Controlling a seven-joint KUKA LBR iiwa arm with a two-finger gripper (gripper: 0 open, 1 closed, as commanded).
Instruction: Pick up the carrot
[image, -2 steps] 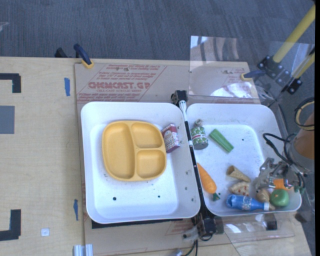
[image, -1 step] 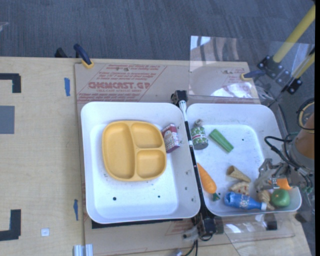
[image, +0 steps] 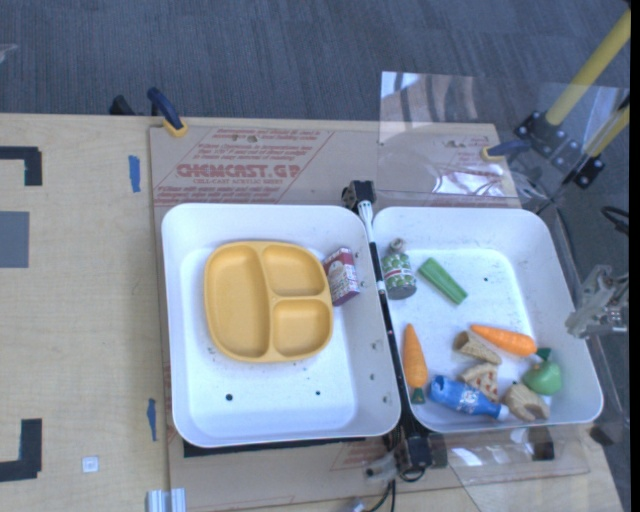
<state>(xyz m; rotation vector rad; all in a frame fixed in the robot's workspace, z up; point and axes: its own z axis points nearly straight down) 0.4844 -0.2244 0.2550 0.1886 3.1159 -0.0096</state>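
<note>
Camera view, nearest edge first: a crumpled blue plastic packet (image: 465, 397) lies along the near wall of the right shallow white bin (image: 572, 268). Just beside it are tan bread-like toy pieces (image: 527, 402) and a rounded green toy fruit (image: 545, 377).

Two carrots are in this bin. One small orange toy carrot (image: 413, 358) lies lengthwise against the bin's left wall, with its green end touching the packet. A second orange toy carrot with a green tip (image: 503, 340) lies across the right half, resting against another tan piece (image: 478, 347).

A blurred grey metal gripper (image: 598, 306) shows at this bin's right rim, apart from both carrots. Whether it is open or closed cannot be told, and nothing is seen in its grasp.

Farther back lie a flat green stick (image: 442, 281) and, near the left wall, a small green-labelled jar (image: 399, 272).

The left shallow white bin (image: 262, 418) holds a yellow three-compartment plastic plate (image: 268, 300). A dark red can (image: 342, 276) leans at the plate's right edge.

Both bins sit on a brown cardboard sheet with red print (image: 240, 160), and a clear plastic sheet (image: 440, 130) lies at its far right corner. A blue clamp with a yellow tip (image: 165, 110) grips the far left corner.
</note>
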